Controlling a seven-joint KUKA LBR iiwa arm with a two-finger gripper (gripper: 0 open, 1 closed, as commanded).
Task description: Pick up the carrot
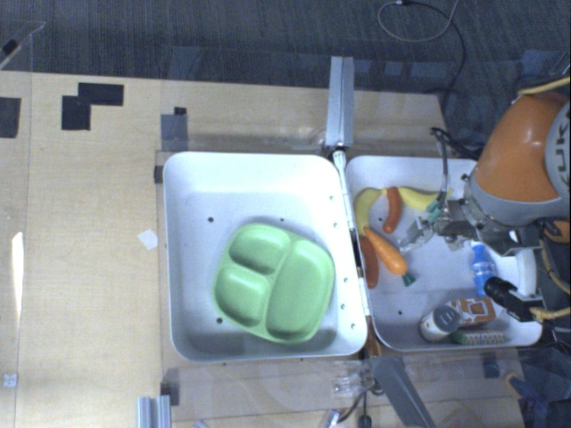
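The gripper (426, 226) was seen in the right bin (428, 315), its metal fingers pointed toward the bin's left side. The jaws appeared parted to a moderate width, and nothing was seen between them; the parting was judged from a small, cluttered patch of the view and was not wholly certain. The fingertips were placed just beside the carrot (385, 251), up and to its right, without any visible contact.

The carrot was found lying at a slant near the left wall of the right bin, its green stub toward the bin's middle. It was closely crowded: a brownish sausage-like piece (370, 267) lay just beside it on the left, a second one (391, 209) lay above it, and a banana (379, 201) was curved behind that. Further off, a blue bottle (481, 266) and a small lying container (452, 319) were noted toward the bin's right and lower part. In the left bin (192, 239) a green divided plate (273, 283) was seen.

Several failures were judged possible. A neighbouring piece could be caught instead of the carrot because of the crowding. The carrot could be pushed against the wall if the jaws were lowered off-centre. A grasp across the tapered end could be lost on lifting.
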